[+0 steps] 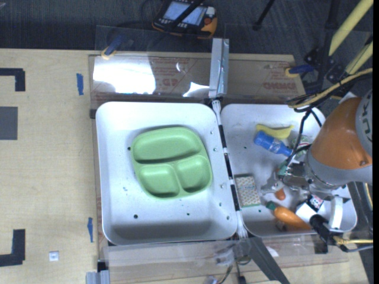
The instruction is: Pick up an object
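Metal pincer point(283, 182) low in right bin point(237, 123), grip state cannot be told. Orange carrot point(290, 218) just below pincer; blue bottle point(271, 142) above it. Green divided tray point(172, 160) in left bin point(112, 176).

Glossy white plastic bins point(112, 176), matt green plastic tray point(172, 160), wooden bench point(47, 158).

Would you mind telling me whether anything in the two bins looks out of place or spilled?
Nothing looks spilled or broken. The green tray sits askew in the left bin, and the blue bottle lies on its side in the right bin.
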You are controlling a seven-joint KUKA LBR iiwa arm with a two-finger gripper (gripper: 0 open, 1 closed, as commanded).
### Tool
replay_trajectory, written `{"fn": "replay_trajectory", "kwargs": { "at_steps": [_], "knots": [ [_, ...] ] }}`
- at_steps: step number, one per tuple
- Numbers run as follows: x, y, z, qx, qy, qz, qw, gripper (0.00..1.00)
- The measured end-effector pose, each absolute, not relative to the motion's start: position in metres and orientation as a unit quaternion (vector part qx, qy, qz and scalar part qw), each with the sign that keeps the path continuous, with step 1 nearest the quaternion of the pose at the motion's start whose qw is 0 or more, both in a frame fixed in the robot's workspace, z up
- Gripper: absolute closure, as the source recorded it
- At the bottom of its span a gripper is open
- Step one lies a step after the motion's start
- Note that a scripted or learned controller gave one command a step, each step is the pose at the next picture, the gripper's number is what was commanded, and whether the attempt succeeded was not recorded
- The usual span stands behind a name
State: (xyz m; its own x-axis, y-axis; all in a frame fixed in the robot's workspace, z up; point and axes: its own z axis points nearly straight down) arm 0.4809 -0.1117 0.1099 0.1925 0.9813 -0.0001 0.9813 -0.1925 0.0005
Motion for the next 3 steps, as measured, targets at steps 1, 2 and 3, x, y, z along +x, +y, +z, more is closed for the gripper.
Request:
{"fn": "replay_trajectory", "kwargs": {
  "at_steps": [1, 2, 3],
  "knots": [
    [0.489, -0.13, 0.087, 0.739, 0.674, 0.0016, 0.0, 0.0],
    [0.49, -0.131, 0.097, 0.74, 0.673, 0.0027, 0.002, 1.0],
    [0.481, -0.105, 0.096, 0.8, 0.6, -0.0007, -0.002, 1.0]
  ]
}}
